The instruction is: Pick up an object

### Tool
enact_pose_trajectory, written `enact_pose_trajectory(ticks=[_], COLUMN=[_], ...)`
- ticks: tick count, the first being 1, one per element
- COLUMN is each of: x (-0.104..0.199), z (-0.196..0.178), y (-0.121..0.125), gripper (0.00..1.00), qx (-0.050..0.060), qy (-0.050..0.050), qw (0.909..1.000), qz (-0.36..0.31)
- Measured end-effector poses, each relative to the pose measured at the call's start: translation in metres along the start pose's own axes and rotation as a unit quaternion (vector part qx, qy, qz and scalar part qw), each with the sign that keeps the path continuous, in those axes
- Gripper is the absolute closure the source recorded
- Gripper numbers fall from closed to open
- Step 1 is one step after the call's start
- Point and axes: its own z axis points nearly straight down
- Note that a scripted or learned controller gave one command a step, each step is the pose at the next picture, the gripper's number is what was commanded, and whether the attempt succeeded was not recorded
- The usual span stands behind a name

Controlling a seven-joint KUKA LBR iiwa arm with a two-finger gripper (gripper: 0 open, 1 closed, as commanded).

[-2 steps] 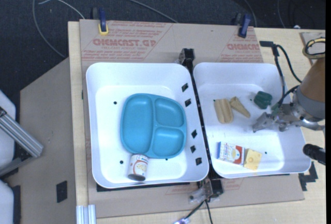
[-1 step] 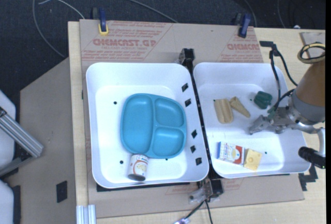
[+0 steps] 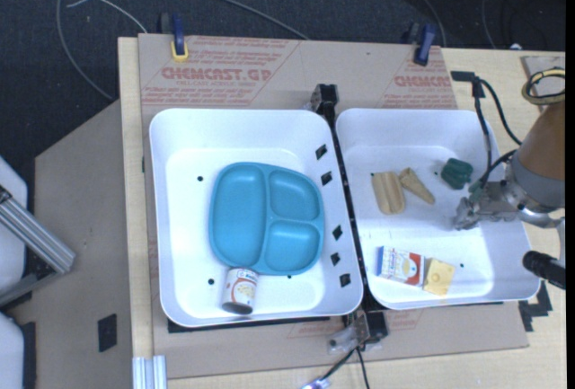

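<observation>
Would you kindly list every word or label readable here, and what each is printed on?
"CHEMCAST GP": red print on the brown board behind the left bin; it repeats behind the right bin, partly legible.
Small can: label too blurred to read.
Small carton: print too small to read.

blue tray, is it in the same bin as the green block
No, the blue tray lies in the left bin, while the green block sits in the right bin.
</observation>
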Motion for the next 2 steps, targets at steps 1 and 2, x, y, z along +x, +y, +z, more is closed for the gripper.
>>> enact_pose_trajectory(ticks=[1, 2], x=[-0.006, -0.006], z=[-0.059, -0.113], y=[0.008, 0.009], gripper=[1.00, 1.00], qx=[-0.003, -0.003], qy=[-0.002, -0.002], qw=[1.0000, 1.0000], qz=[0.000, 0.000])
